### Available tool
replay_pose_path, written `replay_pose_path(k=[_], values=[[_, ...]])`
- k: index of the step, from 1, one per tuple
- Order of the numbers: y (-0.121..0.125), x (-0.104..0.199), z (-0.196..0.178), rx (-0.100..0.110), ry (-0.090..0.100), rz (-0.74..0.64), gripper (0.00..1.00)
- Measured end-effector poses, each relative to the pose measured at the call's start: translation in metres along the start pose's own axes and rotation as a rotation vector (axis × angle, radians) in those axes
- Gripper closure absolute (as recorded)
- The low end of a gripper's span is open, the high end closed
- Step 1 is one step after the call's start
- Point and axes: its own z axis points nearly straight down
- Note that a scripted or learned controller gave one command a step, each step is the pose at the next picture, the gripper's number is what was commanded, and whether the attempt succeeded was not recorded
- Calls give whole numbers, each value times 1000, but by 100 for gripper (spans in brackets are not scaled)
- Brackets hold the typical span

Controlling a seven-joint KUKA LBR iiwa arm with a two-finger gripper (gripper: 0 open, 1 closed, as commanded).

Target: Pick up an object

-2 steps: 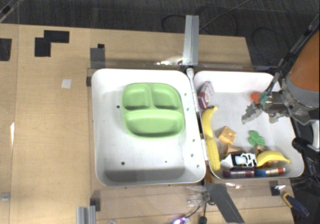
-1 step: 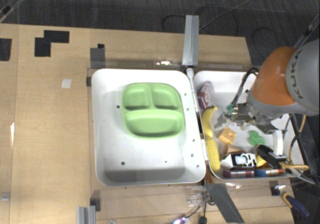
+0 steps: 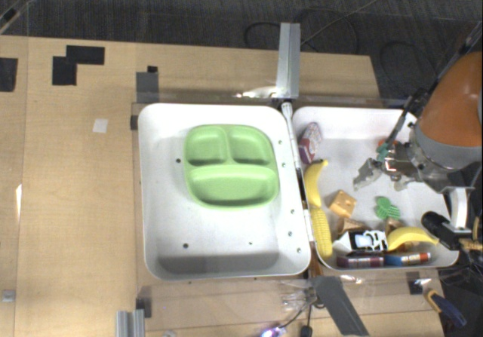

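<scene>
While the gripper (image 3: 375, 175) hangs over the right bin (image 3: 355, 128), its fingers (image 3: 365, 174) look spread a bit apart with nothing between them, just white bin floor under the tips. The arm (image 3: 453, 113) comes in from the right, orange band up top, grey wrist below it, and it covers that bin's right side.

Closest thing to the fingertips is a small green toy (image 3: 388, 208), just below them, not touching. Left of that there's a tan block (image 3: 342, 203) sitting tilted near the middle of the bin. Along the left wall lies a corn cob (image 3: 320, 224) with a yellow banana-ish piece (image 3: 314, 177) curving up from its top end, and above that, in the top left corner, a purple-and-white packet (image 3: 308, 139).

The bottom of the bin is more crowded: a black-and-white bottle (image 3: 365, 240) lying on its side, a second banana (image 3: 411, 236) right beside it on the right, and a dark red marker (image 3: 386, 258) lying flat along the bottom wall under both.

So plenty to grab, and all of it is sitting in the right bin, none lifted.

The left bin (image 3: 162, 177) has a green tray (image 3: 230, 164) with three compartments, sitting a bit above the middle. Both bins sit side by side on the wooden bench (image 3: 68, 200), with a metal post (image 3: 288, 60) standing at the top of the seam between them.
</scene>
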Motion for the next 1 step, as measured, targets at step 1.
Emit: replay_pose_path(k=[1], values=[[-18,35,80,3,0,0,0]])
